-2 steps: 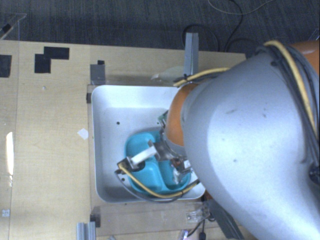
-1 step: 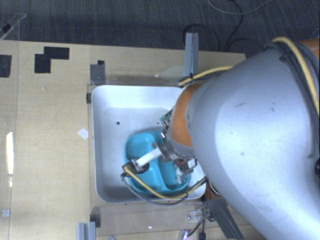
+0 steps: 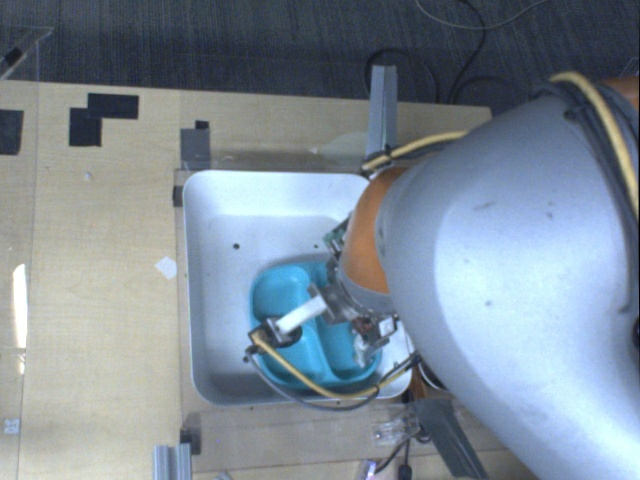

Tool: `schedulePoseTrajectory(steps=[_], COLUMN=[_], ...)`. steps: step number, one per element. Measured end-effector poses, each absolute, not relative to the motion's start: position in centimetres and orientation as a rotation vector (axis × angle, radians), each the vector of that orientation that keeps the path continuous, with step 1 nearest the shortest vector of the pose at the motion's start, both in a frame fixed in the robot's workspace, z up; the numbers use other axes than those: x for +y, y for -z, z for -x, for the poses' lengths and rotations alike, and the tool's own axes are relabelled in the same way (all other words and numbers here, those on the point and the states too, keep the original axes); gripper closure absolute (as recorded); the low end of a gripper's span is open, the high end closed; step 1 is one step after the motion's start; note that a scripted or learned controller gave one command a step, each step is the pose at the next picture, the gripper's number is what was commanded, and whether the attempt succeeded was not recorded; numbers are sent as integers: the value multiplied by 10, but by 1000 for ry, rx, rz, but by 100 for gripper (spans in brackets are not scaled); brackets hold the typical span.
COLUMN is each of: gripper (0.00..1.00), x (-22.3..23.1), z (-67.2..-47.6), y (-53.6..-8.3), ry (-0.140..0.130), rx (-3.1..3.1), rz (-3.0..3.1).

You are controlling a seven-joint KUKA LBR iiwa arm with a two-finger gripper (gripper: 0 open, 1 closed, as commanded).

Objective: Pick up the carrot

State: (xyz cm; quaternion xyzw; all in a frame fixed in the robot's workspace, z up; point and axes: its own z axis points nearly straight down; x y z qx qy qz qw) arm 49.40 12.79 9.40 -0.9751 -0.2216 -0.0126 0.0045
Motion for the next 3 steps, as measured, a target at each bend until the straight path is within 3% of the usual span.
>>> schedulePoseTrajectory(steps=[1, 2, 3], gripper=[0, 100, 100], x=[170, 170, 127], z=[-489, -490, -494], y=[-101, -111, -95], ry=[12, 14, 38], rx=[-824, -829, -661], rz=[3034, 3031, 3063])
